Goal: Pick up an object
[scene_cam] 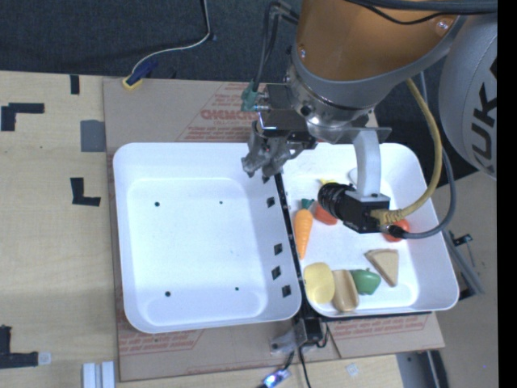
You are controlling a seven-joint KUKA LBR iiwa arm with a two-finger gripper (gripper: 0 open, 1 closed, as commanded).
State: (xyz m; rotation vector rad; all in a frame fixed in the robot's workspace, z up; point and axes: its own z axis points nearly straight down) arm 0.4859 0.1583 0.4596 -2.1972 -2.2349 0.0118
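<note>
My gripper (260, 165) hangs over the far end of the divider between the two bins, under the arm's big orange band. Nothing shows in its grasp. The objects lie in the right bin (428, 296): an orange carrot (302, 231) along the divider, a yellow piece (318, 283), a tan bread-like piece (345, 290), a green pepper (367, 281) and a tan wedge (384, 265) near the front. A red item (325, 214) peeks out beside a black part of the arm (353, 208), which hides some of it. The carrot is a short way in front of the gripper.
The left bin (129, 241) stands beside the right one, both on a cardboard sheet (178, 111). The arm's wrist and a yellow cable (428, 192) hang over the back of the right bin. Another small red piece (395, 232) lies by the cable.
</note>
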